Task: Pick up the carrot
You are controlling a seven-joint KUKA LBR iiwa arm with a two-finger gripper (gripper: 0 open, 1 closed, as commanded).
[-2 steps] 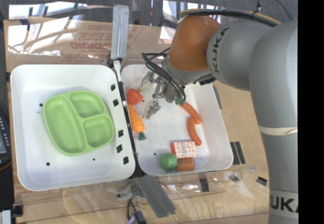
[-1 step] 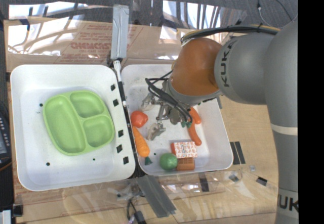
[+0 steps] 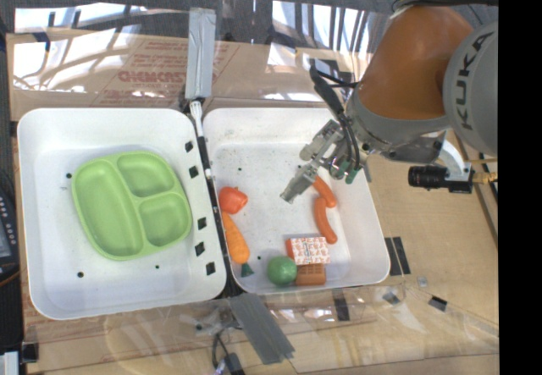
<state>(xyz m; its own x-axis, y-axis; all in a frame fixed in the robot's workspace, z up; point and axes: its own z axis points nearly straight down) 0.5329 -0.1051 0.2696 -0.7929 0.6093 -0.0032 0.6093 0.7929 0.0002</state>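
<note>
carrot (image 3: 236,239) | orange, tapered, smooth | beside right bin (image 3: 254,132) wall

I count two bins (image 3: 34,195), one green tray (image 3: 127,204), one carrot (image 3: 236,239), two sausages (image 3: 325,221), one tomato (image 3: 233,199), one green ball (image 3: 282,270), one box (image 3: 308,251).

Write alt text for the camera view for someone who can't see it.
A grey and orange arm reaches from the right, its pincer over the right bin, near two sausages. The carrot lies along that bin's left wall with a green ball nearby. The left bin holds a green divided tray.
</note>
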